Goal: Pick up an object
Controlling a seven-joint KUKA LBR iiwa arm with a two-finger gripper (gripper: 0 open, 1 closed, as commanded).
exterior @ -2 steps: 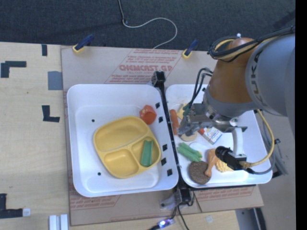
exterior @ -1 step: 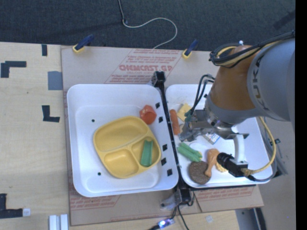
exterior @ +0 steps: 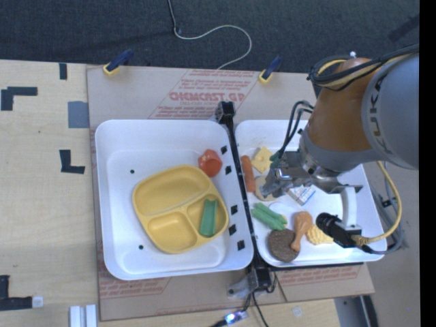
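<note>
Gripper (exterior: 274,184) lowered into right bin (exterior: 371,213), opening not discernible. Just beside it: orange carrot (exterior: 246,174) to the left, yellow cheese wedge (exterior: 261,160) above, green pod (exterior: 268,216) below. Nothing visibly held.

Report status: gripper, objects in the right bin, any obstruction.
Gripper low over right white bin, nothing seen held. Orange carrot-shaped toy and green pod-shaped toy lie closest. Yellow cheese-wedge toy crowds nearby.
</note>
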